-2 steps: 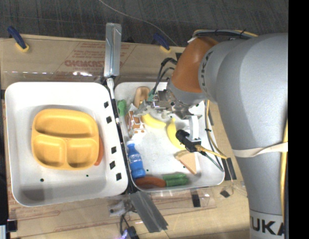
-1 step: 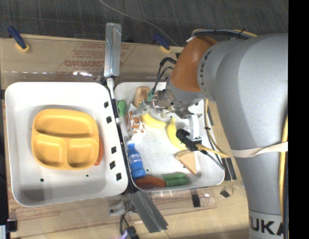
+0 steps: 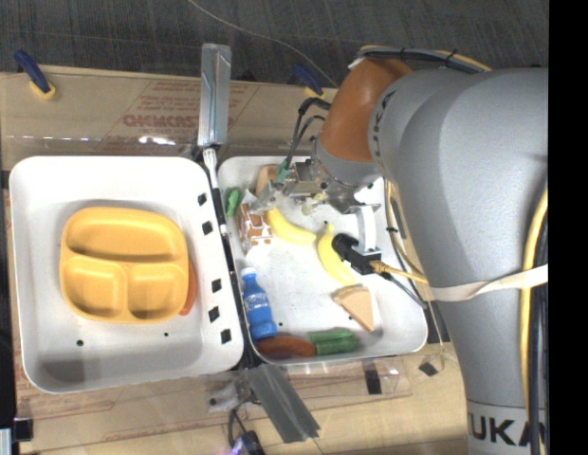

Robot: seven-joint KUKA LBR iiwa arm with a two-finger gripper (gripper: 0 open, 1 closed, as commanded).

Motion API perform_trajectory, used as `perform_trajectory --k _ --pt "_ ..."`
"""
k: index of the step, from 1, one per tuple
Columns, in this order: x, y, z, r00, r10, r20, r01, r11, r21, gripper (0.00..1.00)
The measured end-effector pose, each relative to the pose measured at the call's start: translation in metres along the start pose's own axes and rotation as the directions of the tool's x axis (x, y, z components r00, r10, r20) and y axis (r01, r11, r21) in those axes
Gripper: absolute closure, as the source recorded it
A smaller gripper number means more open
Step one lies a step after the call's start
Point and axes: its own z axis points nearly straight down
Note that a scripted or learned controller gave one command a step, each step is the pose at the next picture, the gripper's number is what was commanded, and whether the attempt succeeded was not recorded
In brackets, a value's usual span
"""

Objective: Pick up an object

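Note:
The right bin (image 3: 408,335) holds a yellow banana (image 3: 318,242) in the middle, a blue bottle (image 3: 257,304) at the left wall, a tan wedge (image 3: 358,306), a green piece (image 3: 335,341) and a red-brown sausage (image 3: 286,347) along the front, and a brown waffle-like block (image 3: 255,226). A small green item (image 3: 233,201) lies at the upper left. My gripper (image 3: 296,180) hangs low over the bin's back part, just above the banana's upper end. The wrist hides its fingers.
The left bin (image 3: 28,254) holds a yellow divided tray (image 3: 126,263). A metal divider (image 3: 214,93) runs between the bins at the back. The grey arm (image 3: 465,188) covers the right bin's right side. A cable (image 3: 398,278) crosses near the banana.

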Motion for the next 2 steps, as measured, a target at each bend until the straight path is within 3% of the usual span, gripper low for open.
perform_trajectory --k 1,2 --pt "-0.0042 -0.0161 -0.0013 0.999 0.035 -0.001 -0.035 0.999 -0.010 0.00" --pt "-0.0042 -0.0161 -0.0013 0.999 0.035 -0.001 -0.035 0.999 -0.010 0.00"
